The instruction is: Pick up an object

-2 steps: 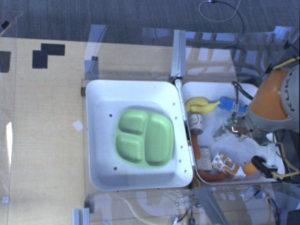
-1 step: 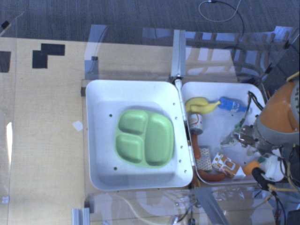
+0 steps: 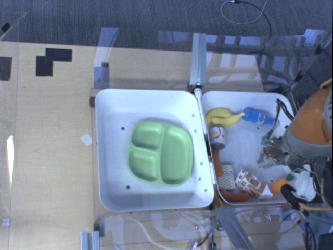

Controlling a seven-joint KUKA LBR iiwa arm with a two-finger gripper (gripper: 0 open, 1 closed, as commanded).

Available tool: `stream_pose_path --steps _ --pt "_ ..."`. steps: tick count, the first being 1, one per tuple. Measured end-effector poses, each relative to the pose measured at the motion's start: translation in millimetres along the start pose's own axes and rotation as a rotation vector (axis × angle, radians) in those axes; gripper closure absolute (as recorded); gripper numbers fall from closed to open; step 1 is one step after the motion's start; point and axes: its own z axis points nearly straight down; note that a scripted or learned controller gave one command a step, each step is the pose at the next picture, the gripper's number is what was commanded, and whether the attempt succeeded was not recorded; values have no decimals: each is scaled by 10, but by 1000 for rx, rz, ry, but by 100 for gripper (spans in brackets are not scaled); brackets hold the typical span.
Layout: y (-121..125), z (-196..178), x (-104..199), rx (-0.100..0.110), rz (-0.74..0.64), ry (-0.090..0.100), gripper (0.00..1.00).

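Roughly, near to far. At the right bin's (image 3: 237,99) near edge a small orange-and-white carton (image 3: 251,183) lies tilted, w/ a dark red sausage-like item (image 3: 234,196) along the near wall and an orange object (image 3: 278,185) toward the near right corner. The gripper (image 3: 271,155) is seen low over the right half of that bin, just beyond the carton; whether it is open or closed can't be told, and nothing is seen held in it. The carton is judged the nearest candidate: it lies toward the near edge and slightly left of the gripper, long axis running diagonally. Along the bin's left wall a small can (image 3: 216,136) stands. At the far edge a yellow banana (image 3: 222,117) and a blue bottle (image 3: 257,116) lie end to end, approx. parallel to that edge. The left bin (image 3: 109,155) holds a green divided tray (image 3: 160,152), central.
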Motion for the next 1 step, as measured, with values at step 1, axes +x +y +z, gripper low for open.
stream_pose_path --steps 1 --pt "-83 -1161 8 17 -99 -4 100"
